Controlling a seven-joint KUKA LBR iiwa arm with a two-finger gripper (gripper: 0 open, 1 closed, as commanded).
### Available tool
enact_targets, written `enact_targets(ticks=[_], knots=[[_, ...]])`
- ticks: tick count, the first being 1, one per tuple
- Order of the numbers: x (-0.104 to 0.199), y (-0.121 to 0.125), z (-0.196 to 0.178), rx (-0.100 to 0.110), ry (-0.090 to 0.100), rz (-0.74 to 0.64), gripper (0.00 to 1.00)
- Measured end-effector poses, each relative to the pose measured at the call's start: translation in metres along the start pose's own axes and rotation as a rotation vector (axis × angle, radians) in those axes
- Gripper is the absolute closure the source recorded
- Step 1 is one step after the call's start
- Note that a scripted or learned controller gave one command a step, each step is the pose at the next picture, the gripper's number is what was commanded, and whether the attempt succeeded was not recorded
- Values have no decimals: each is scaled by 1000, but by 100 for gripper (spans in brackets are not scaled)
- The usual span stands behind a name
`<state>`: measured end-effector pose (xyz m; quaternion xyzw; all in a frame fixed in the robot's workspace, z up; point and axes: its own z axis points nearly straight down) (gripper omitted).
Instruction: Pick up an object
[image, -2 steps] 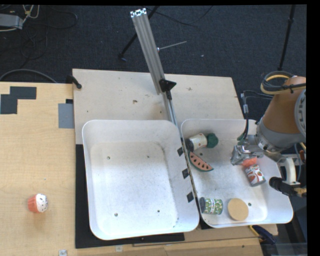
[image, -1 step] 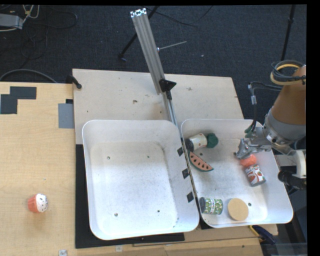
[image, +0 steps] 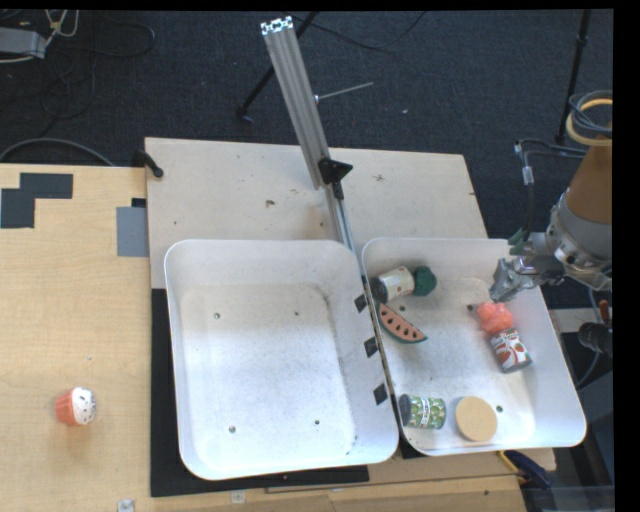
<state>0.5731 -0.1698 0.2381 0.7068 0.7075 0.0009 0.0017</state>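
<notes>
While the gripper (image: 503, 279) hangs over the far right part of the right bin (image: 566, 405), you should log the pick as not yet made: nothing shows between its fingers, and whether they are spread or pressed together cannot be told from the camera view. Taking the right bin as your reference, every candidate lies on its floor: the pink toy (image: 494, 317) just below the gripper, the small red-labelled bottle (image: 510, 350) beside it, the watermelon slice (image: 401, 327) and green-capped bottle (image: 404, 282) by its left wall, the green can (image: 424, 412) and tan disc (image: 477, 419) at its near edge. Descent, closure and lift all appear to remain, with the pink toy judged the likeliest target.
</notes>
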Motion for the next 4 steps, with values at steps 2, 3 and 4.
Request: enact_targets(ticks=[2,3,4], knots=[[114,4,-4,5,3,-3,100],[168,10,-11,6,3,-4,100],[218,21,-12,6,1,-3,100]])
